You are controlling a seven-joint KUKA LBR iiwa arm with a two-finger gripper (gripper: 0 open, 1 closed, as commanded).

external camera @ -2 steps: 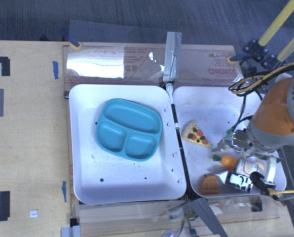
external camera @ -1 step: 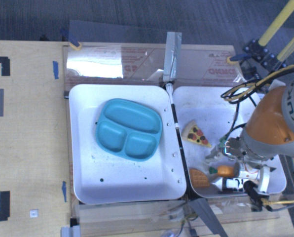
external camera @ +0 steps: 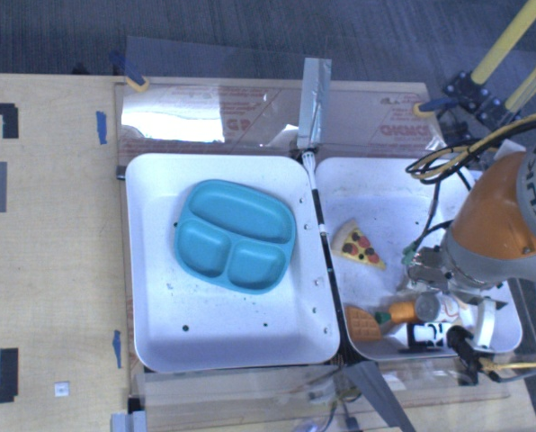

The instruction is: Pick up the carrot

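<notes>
The carrot is a small orange piece lying near the front edge of the right bin. My gripper is low over the bin's front right part, directly right of the carrot and touching or nearly touching its end. The grey wrist with its orange band rises above it and hides the bin's right side.
A pizza slice toy lies in the middle of the right bin. A brown-orange bread-like toy sits just left of the carrot by the front left corner. The left bin holds a blue divided plate. Cables hang at the right.
</notes>
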